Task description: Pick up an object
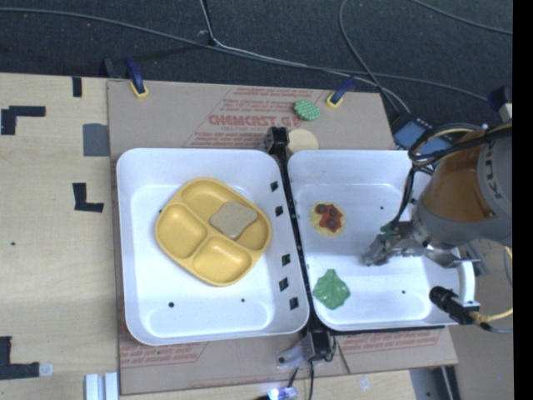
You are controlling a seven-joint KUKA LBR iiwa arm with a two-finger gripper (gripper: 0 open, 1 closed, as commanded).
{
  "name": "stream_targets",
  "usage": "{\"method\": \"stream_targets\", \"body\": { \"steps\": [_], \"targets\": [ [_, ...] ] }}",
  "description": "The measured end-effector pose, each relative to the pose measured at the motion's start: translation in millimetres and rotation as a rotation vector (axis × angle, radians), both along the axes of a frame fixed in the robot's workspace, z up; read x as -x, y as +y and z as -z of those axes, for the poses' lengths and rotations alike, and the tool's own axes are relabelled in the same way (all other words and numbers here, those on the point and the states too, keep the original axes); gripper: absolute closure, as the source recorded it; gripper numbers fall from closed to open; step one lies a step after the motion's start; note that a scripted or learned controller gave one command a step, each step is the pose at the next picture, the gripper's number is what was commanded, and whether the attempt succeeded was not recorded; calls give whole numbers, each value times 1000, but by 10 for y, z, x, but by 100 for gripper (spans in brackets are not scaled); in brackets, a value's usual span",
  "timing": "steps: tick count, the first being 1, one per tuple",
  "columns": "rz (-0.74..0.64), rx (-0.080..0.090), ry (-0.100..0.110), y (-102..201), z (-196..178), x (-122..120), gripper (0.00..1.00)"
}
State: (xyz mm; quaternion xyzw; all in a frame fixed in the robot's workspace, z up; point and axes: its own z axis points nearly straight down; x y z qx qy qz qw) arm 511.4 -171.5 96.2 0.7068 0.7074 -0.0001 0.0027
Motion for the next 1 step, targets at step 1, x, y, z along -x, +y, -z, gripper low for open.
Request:
{"method": "stream_targets", "body": {
  "steps": [1],
  "targets": [
    [1, -2, 0, -82, -583, 31, 100]
  ]
}}
